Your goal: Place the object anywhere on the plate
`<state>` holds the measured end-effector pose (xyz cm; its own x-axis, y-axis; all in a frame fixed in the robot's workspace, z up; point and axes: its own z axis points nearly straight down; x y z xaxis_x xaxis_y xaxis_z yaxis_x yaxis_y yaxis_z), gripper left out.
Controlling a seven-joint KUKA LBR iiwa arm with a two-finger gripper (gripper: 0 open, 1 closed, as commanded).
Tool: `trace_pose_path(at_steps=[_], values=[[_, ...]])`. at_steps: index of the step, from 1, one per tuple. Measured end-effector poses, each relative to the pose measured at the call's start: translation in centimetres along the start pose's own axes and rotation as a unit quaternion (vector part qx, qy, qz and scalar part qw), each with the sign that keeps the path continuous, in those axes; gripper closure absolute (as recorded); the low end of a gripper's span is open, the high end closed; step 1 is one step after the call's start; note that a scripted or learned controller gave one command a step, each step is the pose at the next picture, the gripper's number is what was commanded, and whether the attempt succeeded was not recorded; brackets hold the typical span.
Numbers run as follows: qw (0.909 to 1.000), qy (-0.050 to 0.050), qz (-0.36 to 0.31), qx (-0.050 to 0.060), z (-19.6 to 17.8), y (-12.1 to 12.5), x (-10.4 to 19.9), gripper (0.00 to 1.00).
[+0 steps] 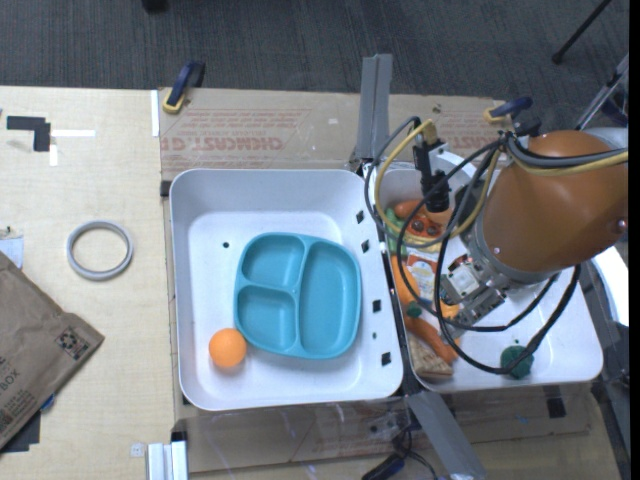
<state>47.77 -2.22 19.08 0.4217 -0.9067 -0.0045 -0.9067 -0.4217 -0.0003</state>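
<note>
Orange-banded arm (550,203) overhangs right bin (585,358), hiding its claw, state indeterminable; blue plate (298,295) awaits an object.

A broad orange band (555,203) wraps the robot arm (600,258) at the right of the scene, its glossy curved shell catching the overhead light. Black cables (470,183) loop loosely around it, joined by a yellow hose (400,138) arching on the far side. Beneath the band sits a grey metal wrist section (470,286) carrying small white labels and orange wiring.
</note>
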Motion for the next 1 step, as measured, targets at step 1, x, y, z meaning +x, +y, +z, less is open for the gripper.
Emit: trace_pose_path(at_steps=[1], values=[[0.9994,-0.001,-0.034,0.000,0.03,-8.89,-3.01,1.00]])
